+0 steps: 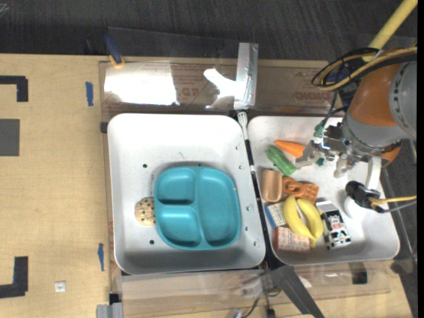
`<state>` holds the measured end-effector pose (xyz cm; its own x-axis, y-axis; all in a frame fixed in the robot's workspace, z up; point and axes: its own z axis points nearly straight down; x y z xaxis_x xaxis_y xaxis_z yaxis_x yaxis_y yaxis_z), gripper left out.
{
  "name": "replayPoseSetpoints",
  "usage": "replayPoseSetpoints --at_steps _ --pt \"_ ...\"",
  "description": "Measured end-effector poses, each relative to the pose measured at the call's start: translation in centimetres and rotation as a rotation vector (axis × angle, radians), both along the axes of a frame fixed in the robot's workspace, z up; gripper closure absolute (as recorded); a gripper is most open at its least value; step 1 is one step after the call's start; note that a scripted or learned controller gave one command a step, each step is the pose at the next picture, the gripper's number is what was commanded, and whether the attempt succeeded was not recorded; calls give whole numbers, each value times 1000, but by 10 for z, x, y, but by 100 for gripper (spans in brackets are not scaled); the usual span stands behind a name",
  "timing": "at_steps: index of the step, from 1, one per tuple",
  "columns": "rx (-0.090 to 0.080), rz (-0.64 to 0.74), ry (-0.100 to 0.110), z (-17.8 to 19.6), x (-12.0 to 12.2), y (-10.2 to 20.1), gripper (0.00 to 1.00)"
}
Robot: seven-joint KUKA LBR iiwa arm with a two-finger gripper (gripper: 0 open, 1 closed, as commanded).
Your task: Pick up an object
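Observation:
My gripper (326,160) hangs over the upper part of the right bin (384,237), open, with nothing between its fingers. Just to its left lies an orange carrot (289,148), its right end close to one finger. Below the carrot is a green vegetable (281,161). Lower in the same bin are a tan cup (270,185), an orange toy (301,190), a yellow banana (302,217), a red and white packet (292,239) and a small black and white box (333,225).
The left bin (126,144) holds a teal divided plate (197,206) and a round cookie (145,211) against the plate's left side. A clear wall and a metal bracket (246,75) stand behind the bins. Brown bench surface lies to the left.

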<state>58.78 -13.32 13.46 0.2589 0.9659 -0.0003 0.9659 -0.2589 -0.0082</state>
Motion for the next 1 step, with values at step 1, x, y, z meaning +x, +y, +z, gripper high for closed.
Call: replayPoseSetpoints --at_steps 1 --pt "0 105 -2 -50 78 15 0"
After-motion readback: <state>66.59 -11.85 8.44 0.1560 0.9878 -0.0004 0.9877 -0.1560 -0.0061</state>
